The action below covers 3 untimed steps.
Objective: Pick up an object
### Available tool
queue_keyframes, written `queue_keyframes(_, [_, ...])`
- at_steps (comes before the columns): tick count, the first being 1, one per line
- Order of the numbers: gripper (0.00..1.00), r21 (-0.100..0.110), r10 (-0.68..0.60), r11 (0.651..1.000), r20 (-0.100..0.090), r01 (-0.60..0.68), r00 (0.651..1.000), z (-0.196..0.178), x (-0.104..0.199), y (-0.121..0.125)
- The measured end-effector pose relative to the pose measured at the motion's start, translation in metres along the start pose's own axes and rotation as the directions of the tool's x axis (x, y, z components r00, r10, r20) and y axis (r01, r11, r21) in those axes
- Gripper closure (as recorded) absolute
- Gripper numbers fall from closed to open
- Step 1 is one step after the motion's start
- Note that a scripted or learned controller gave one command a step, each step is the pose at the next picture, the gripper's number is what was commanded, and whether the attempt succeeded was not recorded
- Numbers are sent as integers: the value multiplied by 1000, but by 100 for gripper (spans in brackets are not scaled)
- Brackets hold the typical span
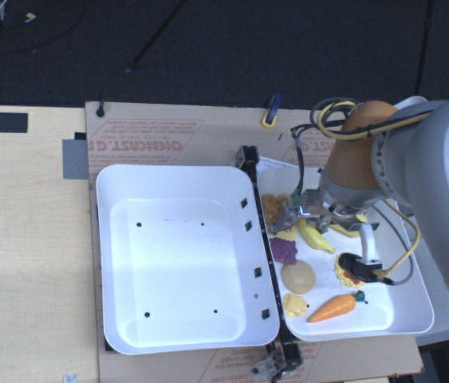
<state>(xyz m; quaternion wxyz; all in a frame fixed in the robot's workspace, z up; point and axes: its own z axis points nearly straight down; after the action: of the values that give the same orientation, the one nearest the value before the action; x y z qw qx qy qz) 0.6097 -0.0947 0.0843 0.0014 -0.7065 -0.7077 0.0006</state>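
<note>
While the gripper [304, 214] hangs low in the right bin [411, 317], fingers' state unreadable (cannot tell), with the banana [316, 238] just below-right, centre over it and descend squarely, clear of the grapes [282, 250].

The grey arm [419, 158] sweeps in from the right and bends down over the right bin [415, 313], its orange band [360, 154] sitting just above the wrist over the bin's far half. Yellow and black cables loop off the wrist on both sides. The gripper [302, 211] hangs low over the bin's far left part, close to its left wall.
</note>
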Motion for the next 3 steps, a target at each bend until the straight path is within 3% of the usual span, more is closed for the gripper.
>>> queue_keyframes(1, [0, 4, 5, 1000, 2, -5, 1000, -3, -41, -47])
queue_keyframes(2, [100, 2, 8, 1000, 0, -8, 1000, -13, -40, -46])
queue_keyframes(3, [100, -2, -2, 1000, 0, 2, 1000, -3, 0, 8])
